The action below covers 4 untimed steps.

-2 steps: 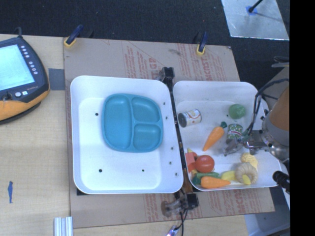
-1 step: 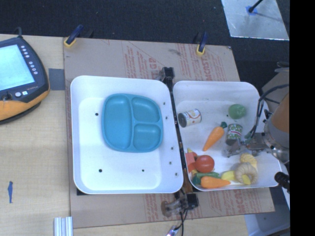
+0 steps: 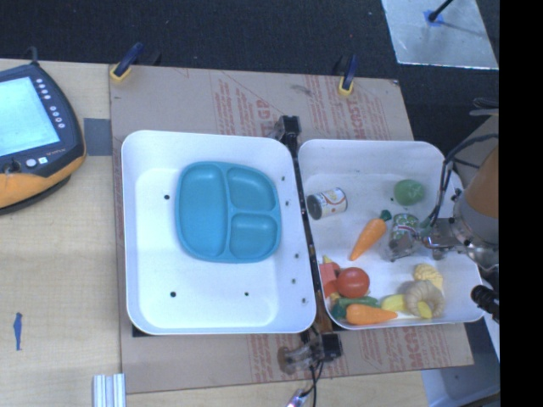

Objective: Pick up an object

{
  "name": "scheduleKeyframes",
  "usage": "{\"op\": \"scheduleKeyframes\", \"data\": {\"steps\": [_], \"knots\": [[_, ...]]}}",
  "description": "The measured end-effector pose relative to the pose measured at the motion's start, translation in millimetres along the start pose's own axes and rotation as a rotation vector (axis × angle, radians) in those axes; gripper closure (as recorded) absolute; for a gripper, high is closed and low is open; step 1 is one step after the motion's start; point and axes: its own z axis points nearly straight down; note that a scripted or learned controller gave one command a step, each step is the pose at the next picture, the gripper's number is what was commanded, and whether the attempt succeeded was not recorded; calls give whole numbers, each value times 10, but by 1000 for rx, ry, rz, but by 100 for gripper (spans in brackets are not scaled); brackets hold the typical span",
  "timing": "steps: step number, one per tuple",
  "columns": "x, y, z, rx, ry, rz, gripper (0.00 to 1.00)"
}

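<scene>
Pincer [image 3: 405, 246] just beside carrot [image 3: 367, 237]

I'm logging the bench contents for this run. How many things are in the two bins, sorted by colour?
Blue: 1, divided plate
Orange: 2, carrot, carrot
Red: 1, tomato
Green: 1, round item
White: 1, can
Yellow: 2, corn, piece
Total: 8
</scene>
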Motion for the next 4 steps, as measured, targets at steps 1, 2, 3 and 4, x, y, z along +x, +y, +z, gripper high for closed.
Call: {"op": "scheduleKeyframes", "data": {"steps": [1,2,3,4], "knots": [[0,377,-3,0,0,1,0],[718,370,2,2,1,-1,0],[704,366,-99,5,1,-2,100],[703,365,-98,5,0,-3,0]]}}
